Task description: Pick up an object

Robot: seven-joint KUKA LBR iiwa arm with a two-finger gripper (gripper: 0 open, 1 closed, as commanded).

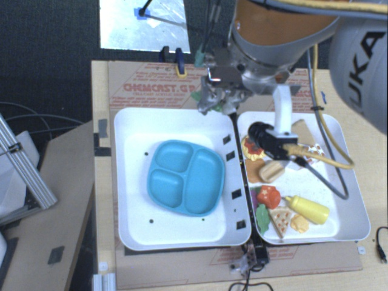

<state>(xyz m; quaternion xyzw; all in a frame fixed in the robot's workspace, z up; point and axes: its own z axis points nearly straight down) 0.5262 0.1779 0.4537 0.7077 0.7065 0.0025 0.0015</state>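
**Hovering at the back rim where the two bins meet**

Reaching in from the right, the grey arm (339,35) carries its pincer (213,102) over the back rim of the left bin (130,162), just beside the divide between the two bins. Its metal is blurred and seen from above, so I cannot tell whether it is open or closed, nor whether it has hold of anything.

A blue divided plate (185,177) lies flat near the middle of the left bin.

The smaller things to pick lie in the right bin (354,214):
- A yellow squeeze bottle (309,209) lies on its side toward the front.
- A pizza slice (280,221) and a small orange piece (299,224) lie just beside the bottle.
- A red tomato-like piece (268,196) and a green piece (262,216) sit close to the divide.
- A tan bun (271,171) lies nearer the middle, with a red-and-yellow piece (251,149) behind it.

Both bins rest on a printed cardboard sheet (151,86) on the counter (66,180).
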